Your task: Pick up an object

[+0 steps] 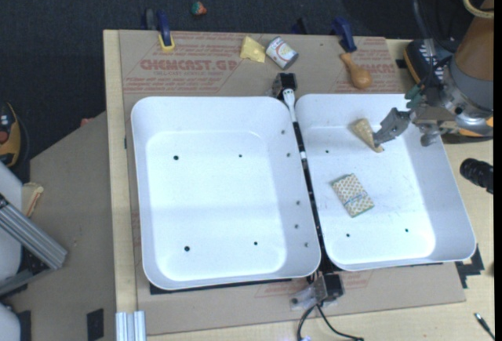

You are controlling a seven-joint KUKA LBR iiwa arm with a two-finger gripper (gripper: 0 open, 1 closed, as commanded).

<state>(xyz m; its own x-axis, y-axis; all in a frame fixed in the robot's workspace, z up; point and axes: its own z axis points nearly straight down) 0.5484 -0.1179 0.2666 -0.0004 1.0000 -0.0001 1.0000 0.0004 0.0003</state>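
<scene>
Bench [235, 296]: a brown board seen from above at a slant, printed with red lettering along its far edge, resting on dark carpet.
Left bin [212, 190]: a shallow white tray with rounded corners and a few small dark dots on its floor.
Right bin [416, 206]: a matching white tray, touching the left one along a dark seam down the middle.
Arm [471, 73]: grey, with an orange band, reaching in from the right over the far right corner of the right bin.
Gripper [390, 128]: dark fingers angled down and to the left, their tips right at a small tan piece; whether they are apart or closed I cannot tell.
Patterned packet [352, 194]: a small flat rectangle with a speckled print, lying tilted near the middle of the right bin, apart from the gripper.
Tan piece [364, 132]: a small wedge-shaped object on the far part of the right bin's floor, at the gripper's tips.
Board clutter: a yellow scrap [252, 49], a small white box [281, 52] and a tan wooden piece [355, 70] lie beyond the bins.
Clamps: two blue clamps [164, 30] grip the far edge.
</scene>
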